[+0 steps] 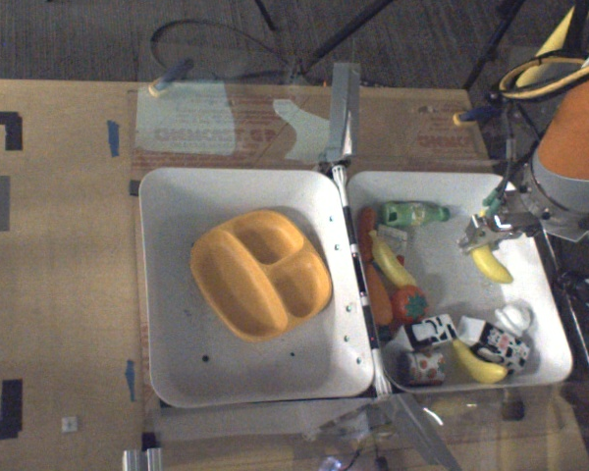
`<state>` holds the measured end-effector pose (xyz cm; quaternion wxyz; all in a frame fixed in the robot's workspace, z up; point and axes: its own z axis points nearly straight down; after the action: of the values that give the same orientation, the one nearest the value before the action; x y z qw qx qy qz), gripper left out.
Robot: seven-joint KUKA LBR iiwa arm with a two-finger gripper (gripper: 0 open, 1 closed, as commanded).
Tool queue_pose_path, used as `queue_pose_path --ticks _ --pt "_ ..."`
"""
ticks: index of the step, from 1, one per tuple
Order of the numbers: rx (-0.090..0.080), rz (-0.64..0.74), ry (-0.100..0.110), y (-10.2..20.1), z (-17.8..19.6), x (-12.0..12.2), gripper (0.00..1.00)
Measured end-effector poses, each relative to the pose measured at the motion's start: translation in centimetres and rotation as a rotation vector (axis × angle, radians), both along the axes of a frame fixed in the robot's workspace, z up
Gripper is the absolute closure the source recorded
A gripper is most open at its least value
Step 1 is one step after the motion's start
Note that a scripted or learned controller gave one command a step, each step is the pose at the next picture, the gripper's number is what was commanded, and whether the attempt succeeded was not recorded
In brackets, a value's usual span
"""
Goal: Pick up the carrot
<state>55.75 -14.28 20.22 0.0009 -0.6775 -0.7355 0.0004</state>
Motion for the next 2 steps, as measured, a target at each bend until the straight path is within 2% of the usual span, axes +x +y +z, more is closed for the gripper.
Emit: queue_pose_path --ticks 2 --pt "-0.002 -0.001 -0.007 -0.1 2.1 0.2 1.0"
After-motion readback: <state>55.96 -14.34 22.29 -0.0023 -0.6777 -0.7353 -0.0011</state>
